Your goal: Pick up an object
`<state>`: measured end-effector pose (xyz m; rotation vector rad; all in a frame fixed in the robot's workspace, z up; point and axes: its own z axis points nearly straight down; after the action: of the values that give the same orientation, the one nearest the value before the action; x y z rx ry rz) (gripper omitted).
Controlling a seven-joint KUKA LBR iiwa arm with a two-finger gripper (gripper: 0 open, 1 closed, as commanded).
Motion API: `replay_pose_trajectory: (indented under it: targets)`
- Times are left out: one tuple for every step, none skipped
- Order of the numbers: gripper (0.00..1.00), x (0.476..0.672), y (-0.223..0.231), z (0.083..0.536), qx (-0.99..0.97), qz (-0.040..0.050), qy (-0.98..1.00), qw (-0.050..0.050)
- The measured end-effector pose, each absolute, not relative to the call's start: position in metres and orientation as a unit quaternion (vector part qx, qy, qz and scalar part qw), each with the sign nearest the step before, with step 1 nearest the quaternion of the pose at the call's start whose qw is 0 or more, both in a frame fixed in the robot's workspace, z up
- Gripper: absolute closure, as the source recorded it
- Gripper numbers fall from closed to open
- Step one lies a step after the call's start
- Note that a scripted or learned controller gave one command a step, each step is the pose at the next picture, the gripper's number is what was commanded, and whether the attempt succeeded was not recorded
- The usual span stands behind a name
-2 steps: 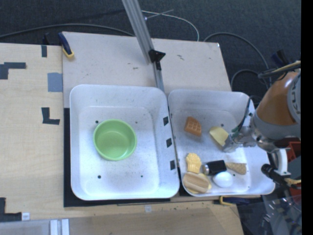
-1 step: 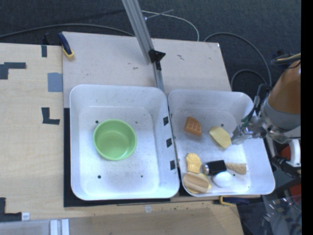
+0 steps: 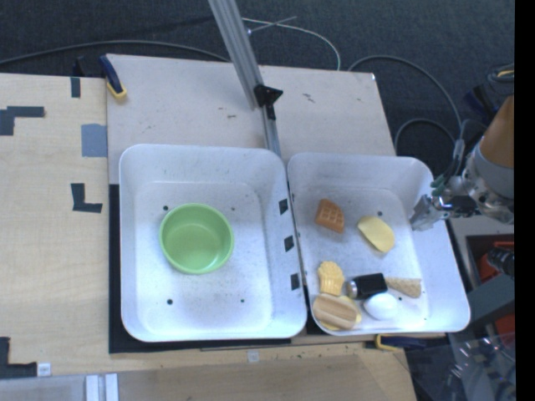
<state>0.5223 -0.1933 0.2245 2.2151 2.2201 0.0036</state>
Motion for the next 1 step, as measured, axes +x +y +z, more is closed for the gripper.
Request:
replay_pose_trajectory:
  targets:
    - [1.00,0.5234,-0.1932,0.2633,0.706,0.0006,0.708,0.002]
